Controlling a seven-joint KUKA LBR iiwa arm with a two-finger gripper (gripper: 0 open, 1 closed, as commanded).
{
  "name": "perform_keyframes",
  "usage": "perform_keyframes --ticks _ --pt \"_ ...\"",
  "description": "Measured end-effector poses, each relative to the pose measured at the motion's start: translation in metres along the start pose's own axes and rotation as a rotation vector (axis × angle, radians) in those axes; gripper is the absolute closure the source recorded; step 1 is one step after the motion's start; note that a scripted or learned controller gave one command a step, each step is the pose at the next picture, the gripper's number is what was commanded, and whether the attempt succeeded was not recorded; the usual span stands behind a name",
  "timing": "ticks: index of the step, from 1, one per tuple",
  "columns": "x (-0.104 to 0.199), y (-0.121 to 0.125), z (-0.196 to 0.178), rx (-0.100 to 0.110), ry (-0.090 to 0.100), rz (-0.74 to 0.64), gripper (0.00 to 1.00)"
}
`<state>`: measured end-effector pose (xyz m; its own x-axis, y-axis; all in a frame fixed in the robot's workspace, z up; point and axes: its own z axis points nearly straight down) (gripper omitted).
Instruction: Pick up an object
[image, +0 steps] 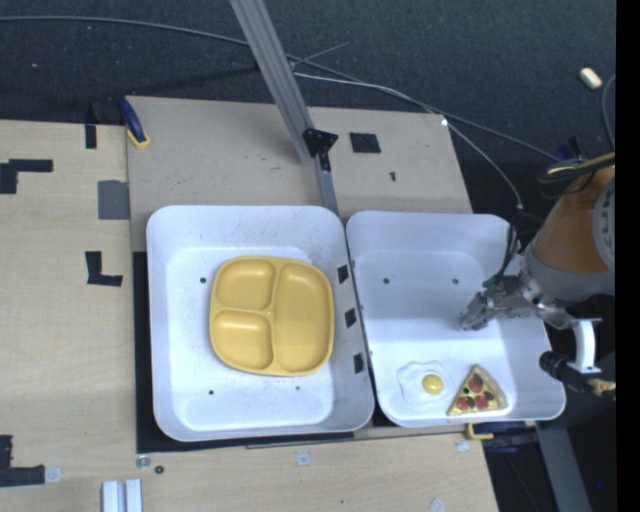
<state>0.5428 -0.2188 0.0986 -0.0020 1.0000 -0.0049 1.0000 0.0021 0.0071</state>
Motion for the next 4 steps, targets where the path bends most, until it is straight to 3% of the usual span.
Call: perform_keyframes --ticks 3,4 --pt "0.005 -0.009 -0.136 0.004 0.004 0.0 1.0" --pt "0.048 -0.008 -0.132 0.009 0.006 -0.003 1.0"
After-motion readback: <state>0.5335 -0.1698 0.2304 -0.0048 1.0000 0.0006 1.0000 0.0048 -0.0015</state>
